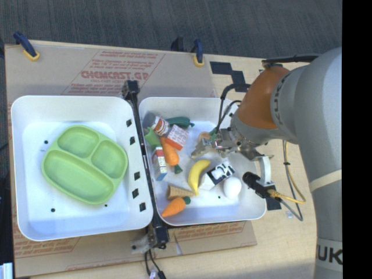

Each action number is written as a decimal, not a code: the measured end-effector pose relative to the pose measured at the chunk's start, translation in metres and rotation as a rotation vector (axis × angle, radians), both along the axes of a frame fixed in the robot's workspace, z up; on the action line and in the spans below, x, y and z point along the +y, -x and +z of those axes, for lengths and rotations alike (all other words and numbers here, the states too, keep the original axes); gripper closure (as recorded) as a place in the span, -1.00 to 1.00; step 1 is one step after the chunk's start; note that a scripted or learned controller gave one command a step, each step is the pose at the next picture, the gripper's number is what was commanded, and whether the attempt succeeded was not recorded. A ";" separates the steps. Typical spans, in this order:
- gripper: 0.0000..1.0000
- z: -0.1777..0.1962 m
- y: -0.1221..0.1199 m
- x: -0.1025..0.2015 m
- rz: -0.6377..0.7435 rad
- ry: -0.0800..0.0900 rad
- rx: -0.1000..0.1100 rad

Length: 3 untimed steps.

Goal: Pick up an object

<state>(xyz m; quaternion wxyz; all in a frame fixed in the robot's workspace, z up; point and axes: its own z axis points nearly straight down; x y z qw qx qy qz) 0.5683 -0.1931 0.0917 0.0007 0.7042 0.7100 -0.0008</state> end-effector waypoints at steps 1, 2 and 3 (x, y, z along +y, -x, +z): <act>1.00 0.010 0.000 0.000 0.005 0.001 0.002; 1.00 0.127 0.071 -0.016 -0.004 -0.001 -0.001; 1.00 0.176 0.091 -0.019 -0.005 -0.001 -0.001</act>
